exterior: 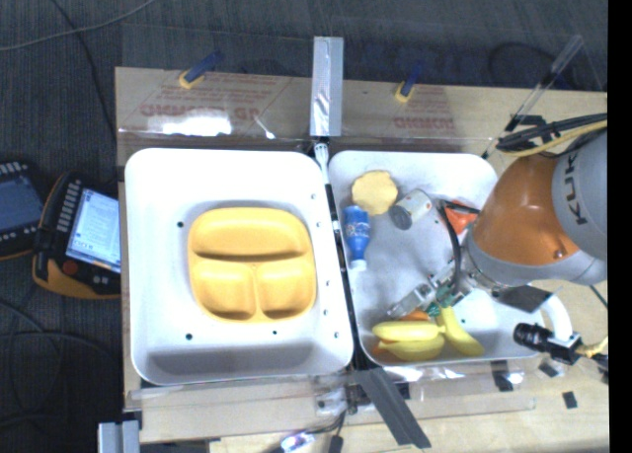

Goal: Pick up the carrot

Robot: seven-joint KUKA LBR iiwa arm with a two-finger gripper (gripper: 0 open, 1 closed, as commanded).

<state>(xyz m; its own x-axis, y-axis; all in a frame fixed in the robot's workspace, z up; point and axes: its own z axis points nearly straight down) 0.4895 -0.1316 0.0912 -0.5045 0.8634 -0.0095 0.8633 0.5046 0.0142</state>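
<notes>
In the camera view, the grey arm with its orange band is reaching in from the right over the right bin. Its gripper is hanging low in the near half of that bin. Whether the gripper is apart, together or clamped on anything cannot be told from here.

The carrot is showing as a small orange sliver just under the gripper, lying against the top edge of the bananas. Most of it is hidden, so its shape and which way it is pointing are unclear. It is not visibly sitting inside the gripper.

The bananas are lying along the near wall of the right bin. Farther back, a blue bottle is lying next to the wall between the bins, a pale yellow round thing is sitting just behind it, and a grey cylinder is lying beside that. An orange-red thing is peeking out from under the arm.

In the left bin, a yellow divided tray is sitting near the middle.
</notes>
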